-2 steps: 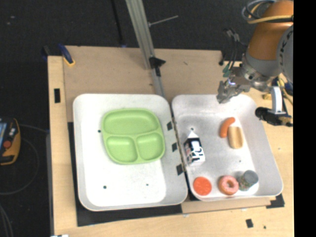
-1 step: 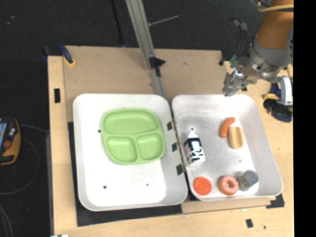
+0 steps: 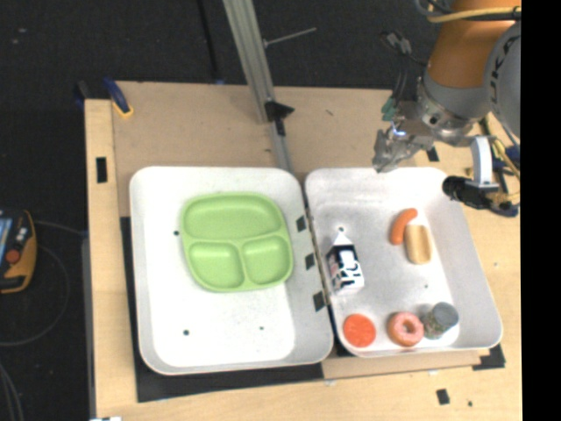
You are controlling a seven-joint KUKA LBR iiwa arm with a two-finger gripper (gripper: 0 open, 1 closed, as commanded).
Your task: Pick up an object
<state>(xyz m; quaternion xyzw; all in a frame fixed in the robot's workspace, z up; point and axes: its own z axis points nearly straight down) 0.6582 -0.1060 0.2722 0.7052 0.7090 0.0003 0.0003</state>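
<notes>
White plastic bins sit side by side on a wooden bench (image 3: 210, 125), seen from the fixed overhead camera. The grey arm (image 3: 465, 51), banded in orange, reaches in from the right, its gripper (image 3: 387, 156) poised above the far rim of the right bin (image 3: 478, 261); whether its fingers are spread or pressed together cannot be told, and nothing is seen between them. Candidates for picking lie in the right bin: a hot dog (image 3: 412, 235) toward the far right, a black-and-white carton (image 3: 344, 266) by the left wall, and along the near edge an orange disc (image 3: 358, 330), a pink doughnut (image 3: 405, 329) and a grey cylinder (image 3: 441, 319). A green divided plate (image 3: 235, 241) occupies the left bin (image 3: 158, 323). An aluminium post (image 3: 250, 51) rises beyond the bins.
</notes>
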